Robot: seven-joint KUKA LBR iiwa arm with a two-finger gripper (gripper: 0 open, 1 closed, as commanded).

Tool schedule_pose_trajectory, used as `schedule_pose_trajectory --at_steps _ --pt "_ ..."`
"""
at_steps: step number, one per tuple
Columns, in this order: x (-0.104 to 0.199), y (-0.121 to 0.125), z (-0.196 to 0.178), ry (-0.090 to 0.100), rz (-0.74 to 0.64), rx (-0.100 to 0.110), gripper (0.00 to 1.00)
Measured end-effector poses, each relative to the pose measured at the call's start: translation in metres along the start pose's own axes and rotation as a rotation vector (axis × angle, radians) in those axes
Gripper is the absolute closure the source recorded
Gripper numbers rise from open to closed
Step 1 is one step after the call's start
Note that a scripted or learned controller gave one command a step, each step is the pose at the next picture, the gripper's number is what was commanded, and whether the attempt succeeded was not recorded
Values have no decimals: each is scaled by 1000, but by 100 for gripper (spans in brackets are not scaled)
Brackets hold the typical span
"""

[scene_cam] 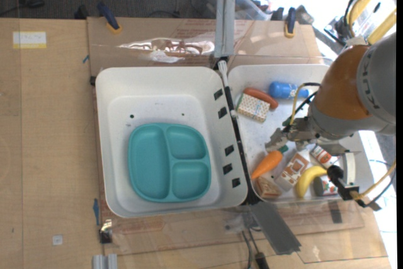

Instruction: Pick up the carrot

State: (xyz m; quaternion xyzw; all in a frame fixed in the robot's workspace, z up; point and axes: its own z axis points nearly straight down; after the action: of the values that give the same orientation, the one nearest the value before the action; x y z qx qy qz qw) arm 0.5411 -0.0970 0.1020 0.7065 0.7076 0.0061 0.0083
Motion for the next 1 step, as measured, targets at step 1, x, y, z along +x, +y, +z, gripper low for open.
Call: schedule_pose_trajectory --at_steps 1 --pt "-1 -5 11 2 27 6 0"
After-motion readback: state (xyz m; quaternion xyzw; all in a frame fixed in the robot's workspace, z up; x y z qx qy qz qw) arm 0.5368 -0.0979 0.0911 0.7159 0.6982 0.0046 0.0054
